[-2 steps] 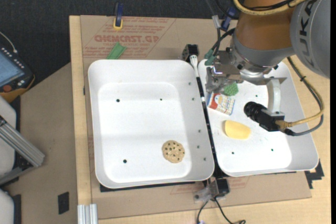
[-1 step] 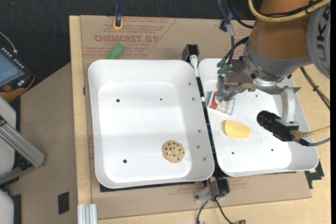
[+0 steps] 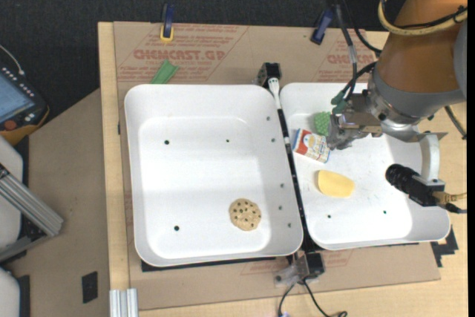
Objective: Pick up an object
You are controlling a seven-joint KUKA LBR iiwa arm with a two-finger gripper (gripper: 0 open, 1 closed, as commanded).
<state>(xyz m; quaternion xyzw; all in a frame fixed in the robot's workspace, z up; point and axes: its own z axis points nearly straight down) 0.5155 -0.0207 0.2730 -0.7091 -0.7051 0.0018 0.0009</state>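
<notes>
**Over the right bin, beside the carton**

My gripper (image 3: 343, 131) hangs low in the right bin (image 3: 371, 234), touching or just above a small white carton (image 3: 312, 145) with red and blue print (too small to read). Whether I grasp anything, I cannot tell. A yellow piece (image 3: 335, 184) lies near. The board (image 3: 189, 52) reads "CHEMCAST GP".

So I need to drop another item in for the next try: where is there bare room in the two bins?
The left bin is open everywhere but the cookie near its front. The right bin is crowded at the back: carton, green item, gripper. Bare floor lies in front of the yellow piece.
</notes>
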